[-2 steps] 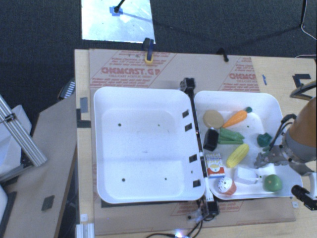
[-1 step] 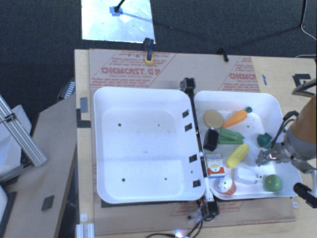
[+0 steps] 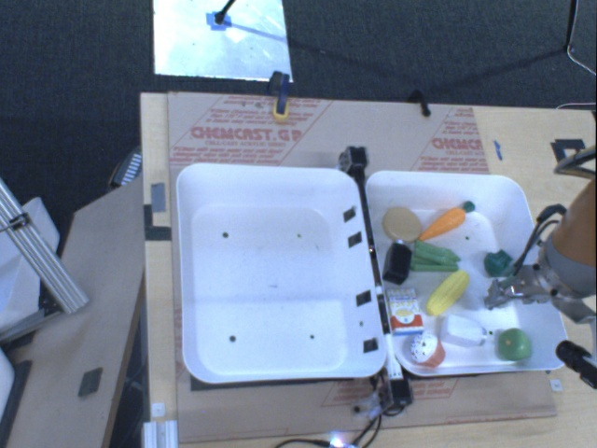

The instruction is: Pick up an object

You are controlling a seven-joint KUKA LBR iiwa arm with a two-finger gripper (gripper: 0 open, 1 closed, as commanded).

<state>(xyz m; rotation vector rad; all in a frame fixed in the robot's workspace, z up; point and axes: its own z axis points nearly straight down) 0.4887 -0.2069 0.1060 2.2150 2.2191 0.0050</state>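
The right bin (image 3: 508, 194) holds several toy items: an orange carrot (image 3: 444, 222), a tan disc (image 3: 402, 222), a black block (image 3: 397, 261), a green pod (image 3: 433, 256), a yellow corn cob (image 3: 448, 291), a dark green piece (image 3: 498, 262), a green apple (image 3: 513, 344), a white piece (image 3: 464, 329), a red-and-white carton (image 3: 404, 308) and a round red-and-white toy (image 3: 426, 350). My gripper (image 3: 505, 294) hangs low over the bin's right side, between the dark green piece and the apple, right of the corn. Nothing visibly sits in it.
The left bin (image 3: 270, 180) lies beside the right one, with black clips (image 3: 362, 269) along the shared rim. A cable (image 3: 532, 241) loops by the wrist. Cardboard (image 3: 308, 129) lies under both bins, and a yellow clamp (image 3: 280, 110) sits at the back.
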